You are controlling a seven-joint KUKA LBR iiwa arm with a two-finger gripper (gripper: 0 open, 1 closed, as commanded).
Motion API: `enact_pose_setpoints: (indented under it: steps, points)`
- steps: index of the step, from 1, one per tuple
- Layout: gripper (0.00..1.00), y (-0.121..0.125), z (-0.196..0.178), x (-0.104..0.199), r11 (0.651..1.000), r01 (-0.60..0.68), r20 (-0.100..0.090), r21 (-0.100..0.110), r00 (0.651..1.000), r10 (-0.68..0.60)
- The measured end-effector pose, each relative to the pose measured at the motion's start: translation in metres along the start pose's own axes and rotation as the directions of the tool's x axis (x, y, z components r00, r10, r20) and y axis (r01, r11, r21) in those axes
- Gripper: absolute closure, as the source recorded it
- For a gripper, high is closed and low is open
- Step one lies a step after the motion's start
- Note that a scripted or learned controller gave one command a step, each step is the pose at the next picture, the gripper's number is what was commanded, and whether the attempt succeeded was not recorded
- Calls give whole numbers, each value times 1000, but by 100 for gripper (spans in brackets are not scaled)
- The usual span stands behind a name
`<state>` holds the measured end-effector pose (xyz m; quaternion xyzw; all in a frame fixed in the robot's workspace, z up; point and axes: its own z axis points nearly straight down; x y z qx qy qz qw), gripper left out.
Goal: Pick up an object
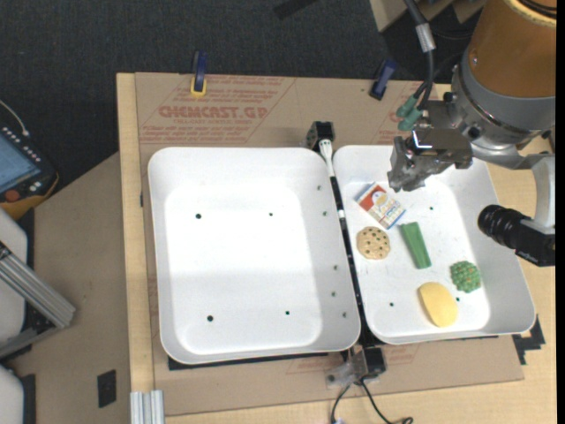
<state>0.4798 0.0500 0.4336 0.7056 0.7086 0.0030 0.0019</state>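
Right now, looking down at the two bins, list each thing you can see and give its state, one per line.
Gripper: above the right bin's far end, holding nothing visible.
Small carton: lying flat, tilted.
Cookie: lying flat.
Green block: lying on its side.
Broccoli: resting near the right wall.
Yellow lemon: resting near the front.
Right bin: holding all five items.

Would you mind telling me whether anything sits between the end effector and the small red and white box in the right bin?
Nothing visible does. The end effector hovers just up-right of the box, over bare bin floor.
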Motion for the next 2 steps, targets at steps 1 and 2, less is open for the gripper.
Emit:
enact_pose_setpoints:
  steps: [1, 2]
  points:
    - [100, -1, 34, 31, 1000, -1, 2, 12, 1000, 1]
    - [100, 0, -12, 49, 1000, -2, 0, 1, 1000, 2]
